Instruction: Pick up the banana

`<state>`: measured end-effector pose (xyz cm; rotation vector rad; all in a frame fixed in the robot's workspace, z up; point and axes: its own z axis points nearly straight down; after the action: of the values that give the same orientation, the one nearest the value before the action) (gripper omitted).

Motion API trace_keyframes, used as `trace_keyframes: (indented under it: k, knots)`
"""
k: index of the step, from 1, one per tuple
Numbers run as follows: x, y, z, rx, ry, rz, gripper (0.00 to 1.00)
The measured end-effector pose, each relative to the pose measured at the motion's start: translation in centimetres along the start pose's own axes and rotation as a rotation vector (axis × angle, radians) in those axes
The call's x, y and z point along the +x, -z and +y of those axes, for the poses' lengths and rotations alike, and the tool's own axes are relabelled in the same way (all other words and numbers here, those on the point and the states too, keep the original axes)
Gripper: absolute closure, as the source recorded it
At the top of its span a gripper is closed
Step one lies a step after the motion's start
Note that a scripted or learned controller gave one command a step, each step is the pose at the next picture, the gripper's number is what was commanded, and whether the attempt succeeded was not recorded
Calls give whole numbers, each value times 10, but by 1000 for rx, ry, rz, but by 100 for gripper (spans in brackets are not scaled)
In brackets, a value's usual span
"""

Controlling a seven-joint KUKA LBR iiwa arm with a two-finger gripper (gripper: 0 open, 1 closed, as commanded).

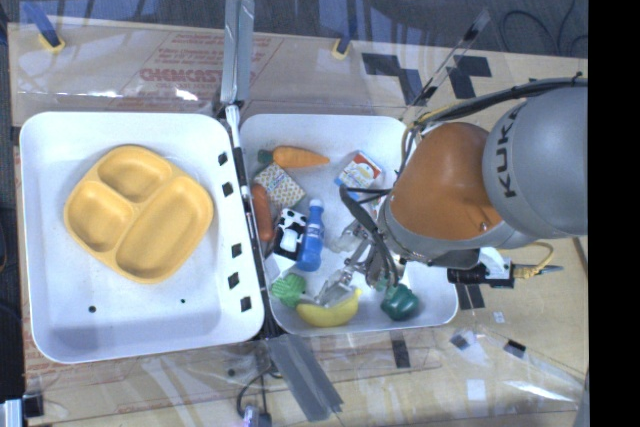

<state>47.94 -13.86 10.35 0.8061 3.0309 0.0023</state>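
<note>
The yellow banana (328, 313) lies along the front wall of the right bin (330, 127), between a green leafy toy (288, 289) and a dark green pepper (400, 302). My gripper (347, 285) hangs low over the bin, its metal tip right above the banana's right half and seemingly touching it. The grey arm with its orange band (440, 190) reaches in from the right and hides the bin's right side. The banana rests on the bin floor.
The right bin also holds a carrot (300, 156), a white and red packet (360, 171), a checkered block (278, 185), an orange sausage (262, 215), a black and white toy (290, 233) and a blue bottle (312, 235). A yellow divided plate (140, 212) lies in the left bin (40, 315).
</note>
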Motion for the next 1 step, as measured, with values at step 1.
trace_keyframes:
  k: [1]
  knots:
    - [-1,10,1,-1,5,-2,100]
